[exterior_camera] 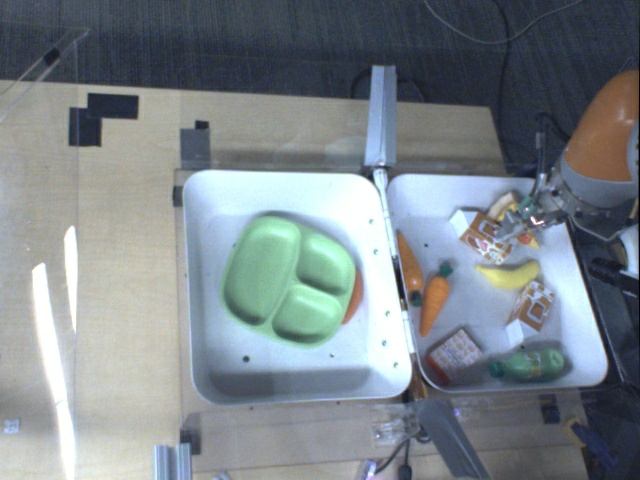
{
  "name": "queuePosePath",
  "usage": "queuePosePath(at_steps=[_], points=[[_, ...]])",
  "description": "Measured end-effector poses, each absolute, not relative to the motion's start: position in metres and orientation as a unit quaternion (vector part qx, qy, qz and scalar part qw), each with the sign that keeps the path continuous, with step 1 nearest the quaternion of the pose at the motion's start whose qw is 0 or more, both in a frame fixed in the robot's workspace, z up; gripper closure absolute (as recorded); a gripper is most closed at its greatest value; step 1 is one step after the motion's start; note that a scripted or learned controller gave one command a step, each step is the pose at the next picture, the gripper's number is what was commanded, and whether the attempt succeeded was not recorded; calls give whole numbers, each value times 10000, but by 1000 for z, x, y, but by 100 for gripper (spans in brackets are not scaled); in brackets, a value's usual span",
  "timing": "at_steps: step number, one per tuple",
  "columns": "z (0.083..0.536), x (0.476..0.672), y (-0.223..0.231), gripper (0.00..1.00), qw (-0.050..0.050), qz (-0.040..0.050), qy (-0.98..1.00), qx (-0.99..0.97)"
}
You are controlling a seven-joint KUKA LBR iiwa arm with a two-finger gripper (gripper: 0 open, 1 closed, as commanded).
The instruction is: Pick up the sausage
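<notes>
Nearest the camera, a green bottle (530, 365) lies along the right bin's (590, 353) near wall. Up at the far right, the pincer (527, 220) hovers over a patterned packet (487, 234); its opening I cannot tell. Leftward, the sausage (409, 263) lies against the bins' dividing wall, probably light, smooth and slippery, best pinched across its middle.
</notes>
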State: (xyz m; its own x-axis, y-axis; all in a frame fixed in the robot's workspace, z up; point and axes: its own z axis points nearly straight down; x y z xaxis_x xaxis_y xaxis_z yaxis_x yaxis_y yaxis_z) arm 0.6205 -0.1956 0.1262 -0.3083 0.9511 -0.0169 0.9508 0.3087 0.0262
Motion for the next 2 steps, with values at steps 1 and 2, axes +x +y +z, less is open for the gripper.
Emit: queuePosePath(at_steps=[1, 2], points=[[118, 587, -206, 100, 226, 72, 8033, 5951], [118, 519, -209, 100, 287, 101, 7909, 6112]])
